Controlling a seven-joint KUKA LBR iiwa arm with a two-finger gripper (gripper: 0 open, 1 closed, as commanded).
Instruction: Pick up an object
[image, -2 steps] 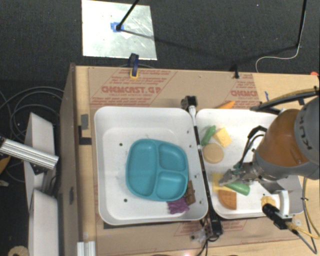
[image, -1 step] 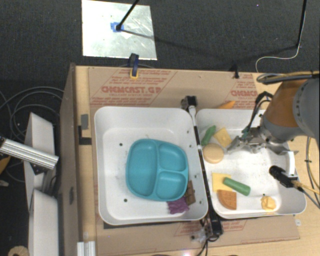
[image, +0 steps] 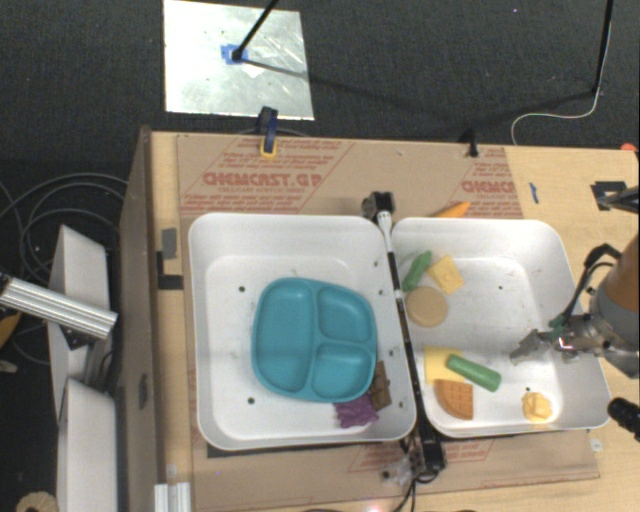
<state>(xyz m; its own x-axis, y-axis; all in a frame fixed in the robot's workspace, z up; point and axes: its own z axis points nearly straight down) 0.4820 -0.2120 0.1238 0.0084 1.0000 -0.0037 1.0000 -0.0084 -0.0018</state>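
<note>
My gripper (image: 540, 343) hangs over the right side of the right bin (image: 500, 240), coming in from the right edge. Nothing shows in its grasp. Left of it lie a green cylinder (image: 473, 372) resting across a yellow slab (image: 437, 363), and an orange waffle piece (image: 455, 399). A small yellow lump (image: 537, 405) sits below the gripper near the bin's front right corner. Farther back are a tan round disc (image: 427, 306), a yellow wedge (image: 446, 274) and a green pod (image: 417, 267).
The left bin (image: 225, 250) holds a teal divided plate (image: 312, 338), with a purple piece (image: 352, 412) and a brown piece (image: 380, 388) at its front right. An orange carrot-like item (image: 452, 210) lies on the cardboard behind the right bin.
</note>
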